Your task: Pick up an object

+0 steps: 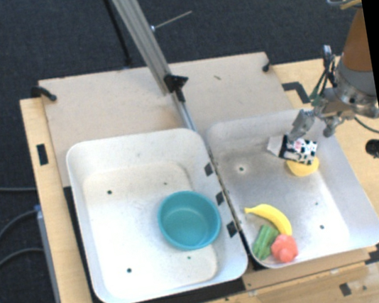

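So from the overhead camera you've got the two white bins side by side, and your gripper (295, 145) is down in the right bin (343, 208), toward its far right part, arm (350, 77) coming in from the right. It's sitting right on top of a yellow object (303, 167) with a black-and-white patterned bit, but honestly I can't tell how wide the fingers are or if they've got hold of anything. At the near edge of that bin there's a banana (272, 216), a green veggie (263, 240) and a red piece (284, 248), all bunched together. Left bin (107, 175) has a teal bowl (188, 219) near its right side.
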You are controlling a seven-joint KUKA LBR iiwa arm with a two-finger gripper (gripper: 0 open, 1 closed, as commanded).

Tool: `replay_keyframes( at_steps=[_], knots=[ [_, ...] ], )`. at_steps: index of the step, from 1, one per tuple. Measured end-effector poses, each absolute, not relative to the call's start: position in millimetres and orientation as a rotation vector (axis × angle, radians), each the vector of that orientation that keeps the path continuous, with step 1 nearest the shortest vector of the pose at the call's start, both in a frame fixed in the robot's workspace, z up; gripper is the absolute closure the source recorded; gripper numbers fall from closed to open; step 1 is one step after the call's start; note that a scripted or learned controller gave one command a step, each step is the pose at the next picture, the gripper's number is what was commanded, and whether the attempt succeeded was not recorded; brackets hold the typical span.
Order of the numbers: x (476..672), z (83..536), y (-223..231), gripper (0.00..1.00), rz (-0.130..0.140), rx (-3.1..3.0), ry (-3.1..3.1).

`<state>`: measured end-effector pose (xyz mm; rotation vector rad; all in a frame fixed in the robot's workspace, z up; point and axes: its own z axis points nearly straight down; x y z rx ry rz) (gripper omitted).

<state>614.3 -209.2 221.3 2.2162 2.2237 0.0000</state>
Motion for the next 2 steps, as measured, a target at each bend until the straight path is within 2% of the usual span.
replay_keyframes(
  at_steps=[1,2],
  knots=[
    [614.3,221,-209,0.0,-0.001,2.215,2.224],
    [616.0,158,-211,0.0,-0.007,2.223,2.224]
  ],
)
